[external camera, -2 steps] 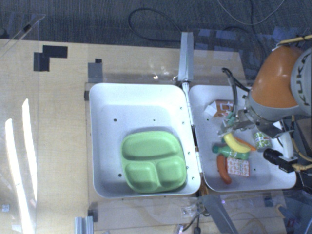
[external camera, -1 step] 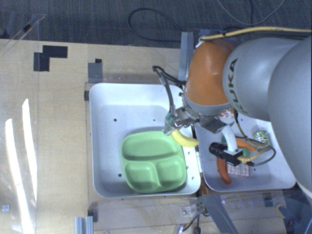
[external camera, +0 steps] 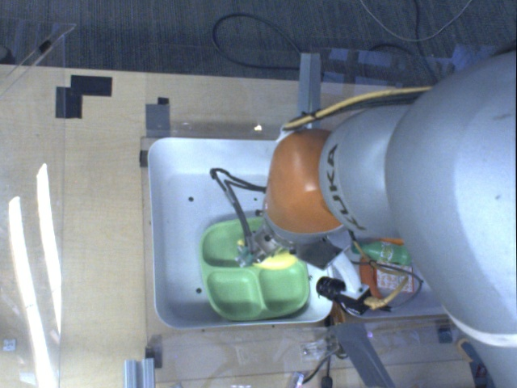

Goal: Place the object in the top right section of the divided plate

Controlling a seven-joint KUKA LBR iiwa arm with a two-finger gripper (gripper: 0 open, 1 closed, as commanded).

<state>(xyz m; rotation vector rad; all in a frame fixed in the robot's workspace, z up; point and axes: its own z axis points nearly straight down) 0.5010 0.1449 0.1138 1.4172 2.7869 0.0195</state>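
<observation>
A green divided plate (external camera: 242,293) lies in the left white bin (external camera: 174,217), near its front edge. A yellow object (external camera: 280,262) rests at the plate's upper right part, right under the arm's wrist. My gripper (external camera: 252,250) hangs over that same spot, mostly hidden by the orange band and grey arm (external camera: 380,176). I cannot tell whether the yellow object is between the fingers or lying on the plate.
A black cable (external camera: 230,188) loops from the wrist over the bin's middle. In the right bin, partly hidden under the arm, lie a green and orange item (external camera: 386,253) and a small packet (external camera: 392,281).
</observation>
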